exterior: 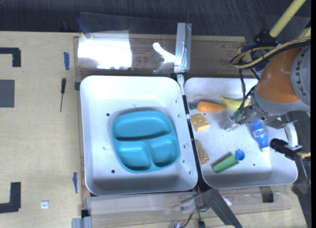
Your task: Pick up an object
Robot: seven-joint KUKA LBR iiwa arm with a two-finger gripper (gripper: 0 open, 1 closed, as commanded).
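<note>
Arm [284,81] comes in over the right bin [247,175], orange band above the bin's far right corner. Gripper [237,117] is down in the right bin, just beside the near end of the yellow banana-like piece [232,102] and right of the orange carrot [211,107]; can't tell from this angle whether it's released or clenched, and nothing visibly sits in it (too small and cluttered there to resolve). Rest of the right bin, taking the carrot as reference: tan cheese-like block [199,122] just below-left of it, blue bottle [259,135] well to its lower right and just right of the gripper, green cylinder [224,163] near the bin's front with a small blue cap-like piece [240,155] touching or almost touching its right end, brown waffle-textured strip [200,152] along the bin's left wall. Left bin [94,98] holds a blue three-compartment tray [145,140], lying flat about mid-bin. Both bins sit side by side on the counter [34,148], touching along the centre divider.
</note>
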